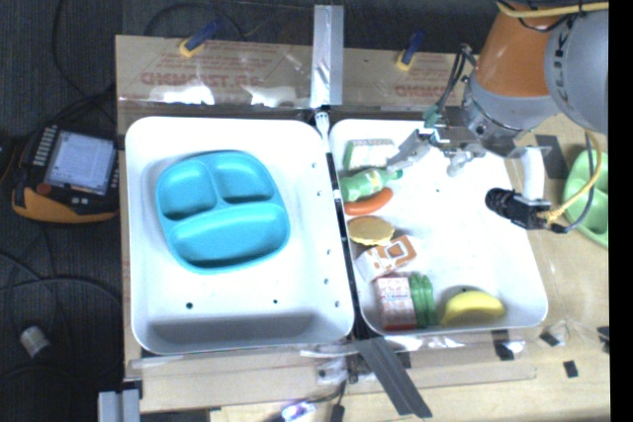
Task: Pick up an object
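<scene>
My gripper (432, 156) hovers over the back part of the right bin (514, 252), open, with nothing between its fingers (407, 150). Its left finger points toward a green bottle-like toy (363, 181) and a white-and-green packet (368, 152) by the bin's back left wall. In front of these lie an orange carrot (368, 203), a round burger-like toy (371, 230) and a white-and-orange carton (389, 255). At the front of the bin sit a red can (393, 300), a green piece (423, 297) and a yellow banana (472, 307).
The left bin (148, 311) holds a blue divided plate (223, 208). A ridge (336, 242) separates the two bins. A black fitting (514, 206) and cables hang by the right bin's right edge. Bare white floor shows in the right bin's middle and right.
</scene>
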Tool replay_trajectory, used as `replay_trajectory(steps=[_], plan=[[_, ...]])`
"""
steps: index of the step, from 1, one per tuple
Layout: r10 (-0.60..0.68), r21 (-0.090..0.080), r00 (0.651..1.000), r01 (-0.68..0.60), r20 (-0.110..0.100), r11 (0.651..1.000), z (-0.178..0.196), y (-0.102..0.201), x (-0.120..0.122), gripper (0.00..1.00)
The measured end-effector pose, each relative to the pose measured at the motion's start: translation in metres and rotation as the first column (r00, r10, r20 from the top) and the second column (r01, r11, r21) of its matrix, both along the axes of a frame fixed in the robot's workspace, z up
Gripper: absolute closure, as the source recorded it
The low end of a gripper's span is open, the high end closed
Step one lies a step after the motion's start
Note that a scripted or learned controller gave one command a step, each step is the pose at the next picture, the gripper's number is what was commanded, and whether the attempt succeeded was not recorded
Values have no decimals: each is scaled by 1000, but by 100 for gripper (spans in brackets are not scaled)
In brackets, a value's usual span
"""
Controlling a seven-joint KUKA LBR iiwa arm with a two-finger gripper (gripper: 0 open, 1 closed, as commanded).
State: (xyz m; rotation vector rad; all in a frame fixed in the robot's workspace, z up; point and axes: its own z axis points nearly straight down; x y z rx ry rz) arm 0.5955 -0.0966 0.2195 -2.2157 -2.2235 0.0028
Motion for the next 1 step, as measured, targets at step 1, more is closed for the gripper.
replay_trajectory(steps=[1], plan=[[-259,1,966,259,11,966,-130,-20,-54,0]])
